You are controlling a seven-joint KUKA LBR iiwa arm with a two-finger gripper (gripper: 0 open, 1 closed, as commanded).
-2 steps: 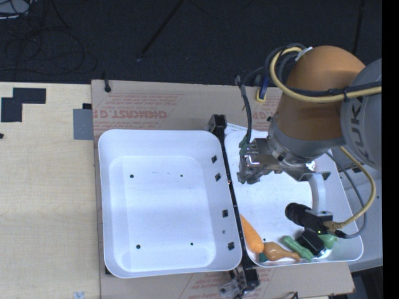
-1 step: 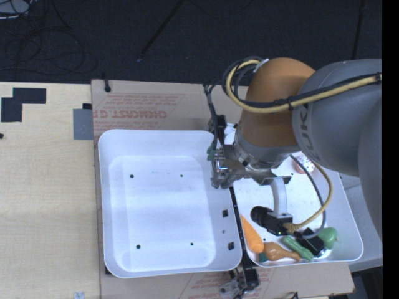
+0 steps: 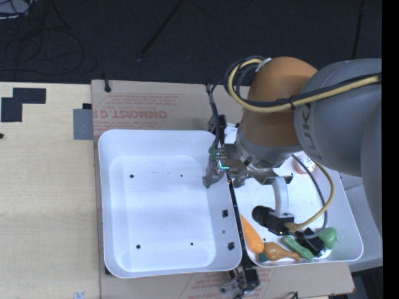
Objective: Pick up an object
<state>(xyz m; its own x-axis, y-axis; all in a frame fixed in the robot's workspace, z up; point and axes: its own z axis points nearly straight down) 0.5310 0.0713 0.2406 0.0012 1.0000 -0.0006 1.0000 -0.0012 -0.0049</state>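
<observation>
Just right of the left bin, the gripper hangs at the wall shared with the right bin; whether its claw is wide or narrow I cannot tell; better to aim for the orange carrot-shaped piece in the right bin, descending clear of the green pieces crowded further right.

Tabletop: pale wood, marked with dark patches far to view-left of the claw. Cardboard sheet: red-printed, laid flat under the claw. First bin: white, set on the sheet, view-left of the claw. Second bin: white, view-right.
</observation>
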